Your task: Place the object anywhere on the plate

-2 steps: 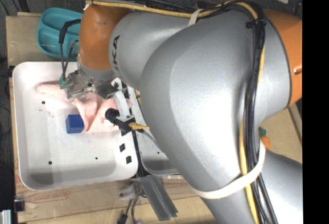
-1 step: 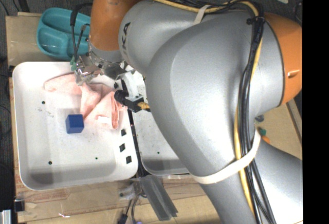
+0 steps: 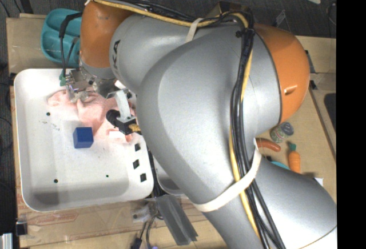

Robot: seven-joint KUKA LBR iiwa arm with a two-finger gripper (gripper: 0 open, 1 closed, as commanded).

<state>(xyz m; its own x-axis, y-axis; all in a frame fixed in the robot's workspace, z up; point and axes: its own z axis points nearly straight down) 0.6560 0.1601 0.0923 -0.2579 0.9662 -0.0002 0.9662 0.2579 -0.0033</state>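
The left white bin (image 3: 34, 145) is seen from above, and most of the right side of the view is taken up by the grey arm (image 3: 200, 128) with its orange band (image 3: 289, 76). The gripper (image 3: 77, 87) is lowered over the upper part of the left bin, close to the bin's far wall, with metal parts and cables visible around it. Whether the claw is open or closed cannot be told, since its tips are blurred against the surface below, and nothing can be made out in its grasp.

A pinkish plate (image 3: 94, 111) is seen lying on the bin floor directly beneath the gripper and the wrist, partly covered by them. A small blue cube (image 3: 83, 137) rests on the bin floor just below and slightly to the right of the gripper, apart from it, at or just beside the plate's lower edge; which of the two cannot be settled.

A teal object (image 3: 57, 36) is seen outside the bin's upper left corner. Small toys, among them an orange carrot (image 3: 294, 160), are visible beside the arm on the right.
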